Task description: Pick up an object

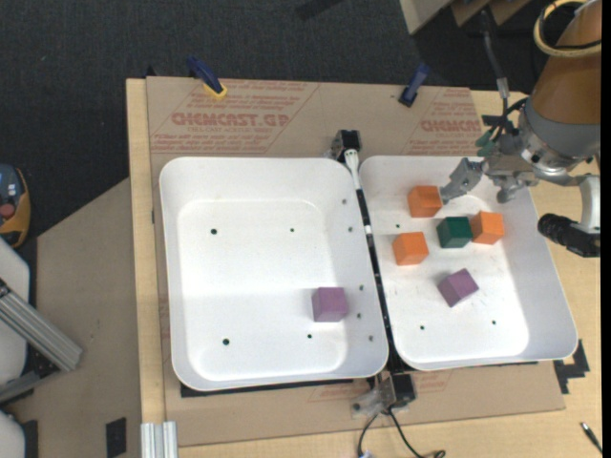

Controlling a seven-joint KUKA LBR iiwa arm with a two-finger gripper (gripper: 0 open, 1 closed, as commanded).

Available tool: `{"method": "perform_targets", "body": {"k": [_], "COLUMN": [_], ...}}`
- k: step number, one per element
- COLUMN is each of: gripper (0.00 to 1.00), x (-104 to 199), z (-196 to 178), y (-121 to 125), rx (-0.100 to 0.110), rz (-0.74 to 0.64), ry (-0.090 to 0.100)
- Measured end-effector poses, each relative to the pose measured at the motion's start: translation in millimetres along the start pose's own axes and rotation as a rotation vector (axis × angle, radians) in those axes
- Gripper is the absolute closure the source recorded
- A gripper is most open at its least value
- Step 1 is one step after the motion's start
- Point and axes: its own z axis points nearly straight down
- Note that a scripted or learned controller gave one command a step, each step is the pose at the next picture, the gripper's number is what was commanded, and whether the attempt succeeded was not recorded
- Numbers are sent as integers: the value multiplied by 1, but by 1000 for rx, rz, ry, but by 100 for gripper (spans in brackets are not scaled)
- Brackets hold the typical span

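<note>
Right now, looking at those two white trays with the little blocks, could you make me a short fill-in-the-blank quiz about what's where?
1. The left bin holds one block, coloured ____.
2. The right bin holds ____ blocks in all.
3. The number of orange blocks there is ____.
4. The green block touches an orange block on the side nearer the ____.

Missing words: purple; five; three; arm

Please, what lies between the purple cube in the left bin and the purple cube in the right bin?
In the camera view, between the left purple cube and the right purple cube lie bare white floor and the bins' adjoining rims; no cube sits there.
</note>
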Motion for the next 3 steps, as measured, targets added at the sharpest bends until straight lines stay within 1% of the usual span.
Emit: {"method": "perform_targets", "body": {"k": [1,2,3], "gripper": [0,100,100], "x": [19,16,76], "z": [114,103,31], "y": [2,3,16], "rx": [-22,-27,-8], "rz": [0,1,-6], "ry": [-6,-11,0]}}
